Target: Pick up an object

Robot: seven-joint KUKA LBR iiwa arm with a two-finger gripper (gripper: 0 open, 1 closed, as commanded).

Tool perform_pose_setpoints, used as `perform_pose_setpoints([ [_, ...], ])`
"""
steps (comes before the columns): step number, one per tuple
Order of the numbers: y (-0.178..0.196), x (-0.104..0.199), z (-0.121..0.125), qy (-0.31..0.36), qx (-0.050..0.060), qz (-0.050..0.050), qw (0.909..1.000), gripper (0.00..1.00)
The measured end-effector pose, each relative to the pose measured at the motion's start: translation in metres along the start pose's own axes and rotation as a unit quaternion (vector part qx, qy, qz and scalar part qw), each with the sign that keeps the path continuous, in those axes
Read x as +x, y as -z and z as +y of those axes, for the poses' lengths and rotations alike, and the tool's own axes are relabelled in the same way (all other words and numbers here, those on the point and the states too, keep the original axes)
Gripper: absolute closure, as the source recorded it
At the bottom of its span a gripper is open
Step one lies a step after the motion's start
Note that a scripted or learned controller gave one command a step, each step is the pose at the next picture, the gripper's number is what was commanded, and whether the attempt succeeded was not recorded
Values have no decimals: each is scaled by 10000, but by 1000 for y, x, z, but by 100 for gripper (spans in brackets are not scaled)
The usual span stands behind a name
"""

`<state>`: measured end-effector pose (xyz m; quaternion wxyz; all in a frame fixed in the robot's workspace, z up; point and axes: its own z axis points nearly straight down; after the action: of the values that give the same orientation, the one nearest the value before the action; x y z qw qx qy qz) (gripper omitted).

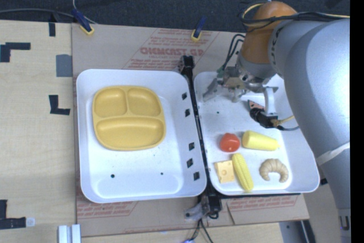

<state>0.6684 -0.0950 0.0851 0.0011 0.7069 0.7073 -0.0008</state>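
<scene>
Upper right, my two-finger gripper (226, 86) hangs spread and unladen; next I'd descend toward the round red tomato (230, 142).

Tomato (230, 142), corn (242, 172), cheese (224, 171), croissant (274, 169), perhaps banana (260, 141), right bin

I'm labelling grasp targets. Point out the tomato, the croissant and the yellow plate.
tomato (230, 142): camera view, its red top.
croissant (274, 169): camera view, middle of its curve.
yellow plate (129, 131): camera view, its large compartment.

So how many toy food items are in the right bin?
5: tomato, yellow piece, cheese, corn, croissant. The arm may hide more.
</scene>
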Motion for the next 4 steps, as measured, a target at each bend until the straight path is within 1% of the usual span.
perform_pose_setpoints([
  [1, 0, -2, 0, 3, -1, 4, 10000, 0],
  [2, 1, -3, -113, -7, 7, 11, 10000, 0],
  [3, 11, -3, -112, -2, -15, 7, 10000, 100],
  [4, 11, -3, -112, -1, -12, 8, 10000, 0],
])
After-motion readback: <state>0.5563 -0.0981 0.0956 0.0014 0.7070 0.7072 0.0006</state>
